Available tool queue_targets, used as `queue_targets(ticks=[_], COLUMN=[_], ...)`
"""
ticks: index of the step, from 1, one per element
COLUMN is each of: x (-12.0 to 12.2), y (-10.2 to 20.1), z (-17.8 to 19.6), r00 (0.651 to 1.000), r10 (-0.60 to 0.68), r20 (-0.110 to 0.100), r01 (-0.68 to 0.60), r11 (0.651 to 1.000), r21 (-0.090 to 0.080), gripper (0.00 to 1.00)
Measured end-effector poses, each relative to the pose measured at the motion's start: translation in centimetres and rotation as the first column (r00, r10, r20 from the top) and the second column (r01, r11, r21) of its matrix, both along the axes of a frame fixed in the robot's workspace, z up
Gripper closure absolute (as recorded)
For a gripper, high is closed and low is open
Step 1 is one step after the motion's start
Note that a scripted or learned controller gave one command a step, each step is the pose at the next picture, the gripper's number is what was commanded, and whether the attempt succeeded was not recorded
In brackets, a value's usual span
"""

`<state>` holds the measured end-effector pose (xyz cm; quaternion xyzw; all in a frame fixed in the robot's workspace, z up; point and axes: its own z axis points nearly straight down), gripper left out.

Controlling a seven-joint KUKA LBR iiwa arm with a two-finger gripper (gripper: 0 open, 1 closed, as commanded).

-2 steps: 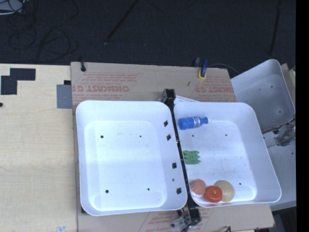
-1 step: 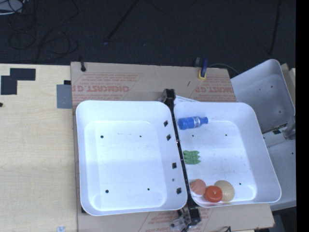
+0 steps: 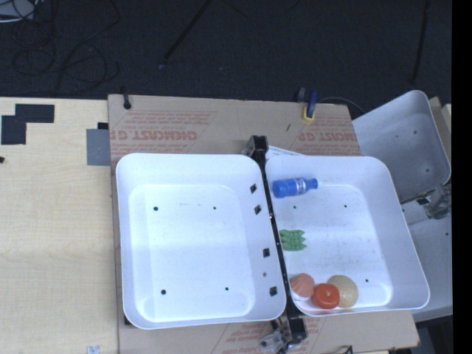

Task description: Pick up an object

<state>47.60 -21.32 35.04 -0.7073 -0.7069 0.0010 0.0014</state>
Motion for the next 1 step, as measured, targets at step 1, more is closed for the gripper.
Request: queue_targets(ticks=[1], x=[0.00], y=[-0.06], z=[3.13], r00=[1.000], r10=[0.002], r20=[0.005], r01=[-0.002], r11=[1.000], r21=[-0.002], gripper=[1.00])
